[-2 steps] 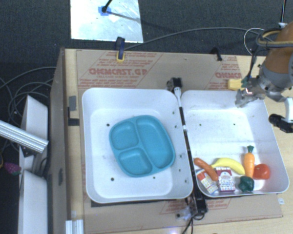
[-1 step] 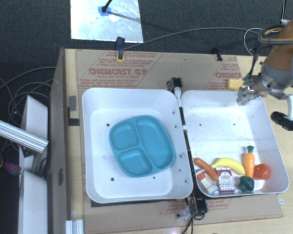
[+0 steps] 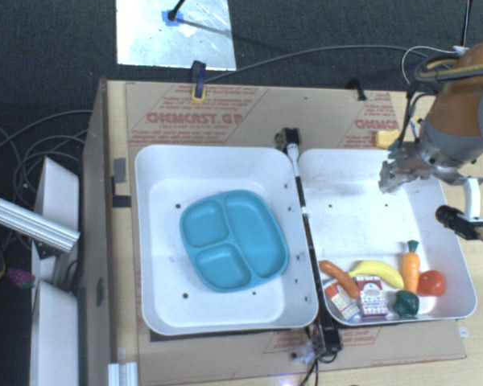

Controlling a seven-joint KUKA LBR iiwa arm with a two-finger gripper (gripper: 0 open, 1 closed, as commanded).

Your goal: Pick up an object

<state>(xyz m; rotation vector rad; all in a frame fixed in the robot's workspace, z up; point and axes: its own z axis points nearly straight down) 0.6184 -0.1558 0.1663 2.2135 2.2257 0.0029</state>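
Across the middle of the frame lay a cardboard-covered bench bearing two shallow white bins side by side. Within the left bin sat a blue divided plate with three compartments, near the bin's centre. Most of the right bin showed bare floor, with all its small things crowded into the lower right corner.

At the right edge, the grey arm with its orange band reached in over the right bin's upper right part. Its gripper hung above the bin floor, well apart from the cluster of objects; whether its fingers were open or closed could not be told, and nothing was visible in them.

Along the lower right corner, from largest to smallest, lay a yellow banana, a small red and white carton, an orange sausage-shaped piece, an upright carrot, a red tomato just beside the carrot, and a dark green piece below them.
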